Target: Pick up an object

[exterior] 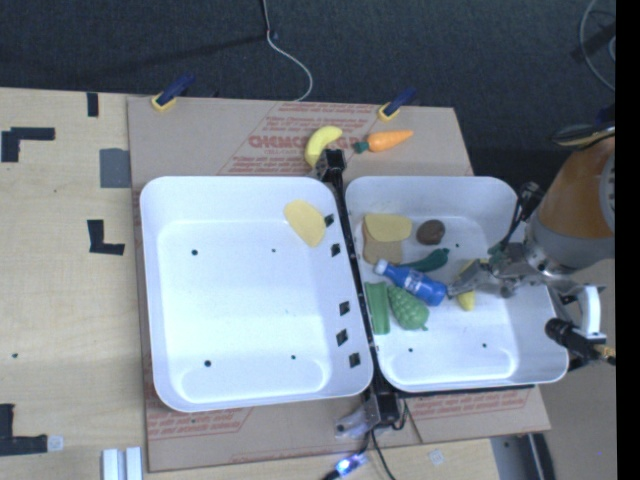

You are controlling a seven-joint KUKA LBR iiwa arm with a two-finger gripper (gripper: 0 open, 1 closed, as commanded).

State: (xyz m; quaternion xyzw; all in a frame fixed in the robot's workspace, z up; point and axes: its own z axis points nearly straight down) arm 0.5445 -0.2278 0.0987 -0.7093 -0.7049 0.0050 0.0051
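While low over right bin point(500, 193), tool point(470, 286) leftward.

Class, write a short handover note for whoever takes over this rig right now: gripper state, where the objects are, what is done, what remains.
Gripper: low in the right bin, finger state unclear, beside a small yellow piece.
Right bin also holds a blue bottle, green items, a tan block and a brown ball.
Left bin: one yellow item.
Banana and carrot lie outside on the cardboard.
Done: nothing visibly lifted. Left: grasp and raise one object.
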